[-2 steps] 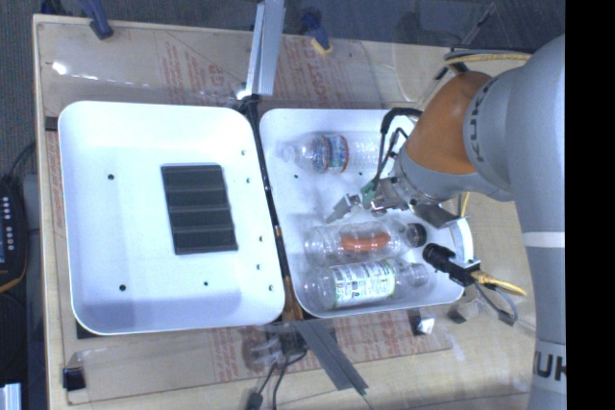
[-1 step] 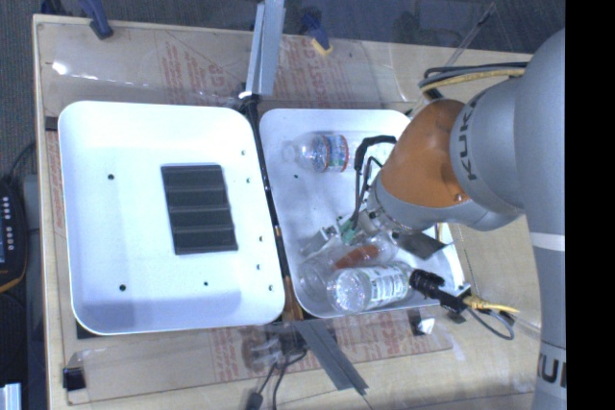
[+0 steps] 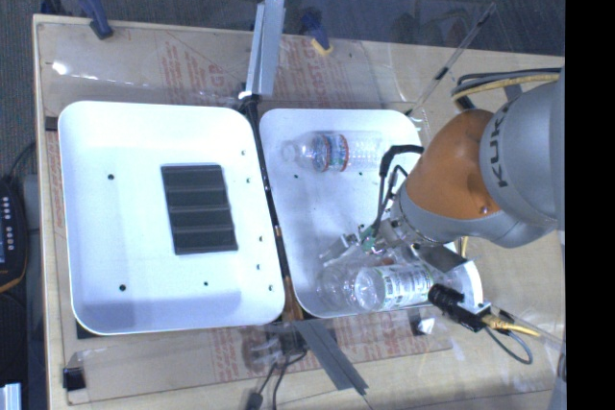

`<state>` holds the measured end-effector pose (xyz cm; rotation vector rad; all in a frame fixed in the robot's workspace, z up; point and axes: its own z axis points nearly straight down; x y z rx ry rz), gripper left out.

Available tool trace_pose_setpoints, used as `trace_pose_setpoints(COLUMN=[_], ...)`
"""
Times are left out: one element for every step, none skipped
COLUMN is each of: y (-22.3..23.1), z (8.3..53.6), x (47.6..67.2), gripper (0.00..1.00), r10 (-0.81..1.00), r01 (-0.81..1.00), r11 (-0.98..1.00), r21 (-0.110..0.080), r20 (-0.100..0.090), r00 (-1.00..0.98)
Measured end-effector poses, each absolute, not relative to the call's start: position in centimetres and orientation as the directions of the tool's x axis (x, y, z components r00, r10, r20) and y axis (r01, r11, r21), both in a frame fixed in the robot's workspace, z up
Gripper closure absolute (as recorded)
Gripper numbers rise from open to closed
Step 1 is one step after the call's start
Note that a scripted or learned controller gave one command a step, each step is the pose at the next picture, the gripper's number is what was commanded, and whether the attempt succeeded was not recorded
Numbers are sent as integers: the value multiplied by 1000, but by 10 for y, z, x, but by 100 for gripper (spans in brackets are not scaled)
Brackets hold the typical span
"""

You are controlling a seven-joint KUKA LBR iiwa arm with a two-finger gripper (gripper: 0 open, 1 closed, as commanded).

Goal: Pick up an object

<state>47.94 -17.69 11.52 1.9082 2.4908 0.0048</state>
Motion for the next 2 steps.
trace_pose_setpoints(y=[-122,-145], z=[93,139], x=[493,478], gripper=[0,0], r10=[963,966], r01=[963,966], r11=[270,260], r21=[2,3], r20=[-12,-1], r00=[-270,-260])
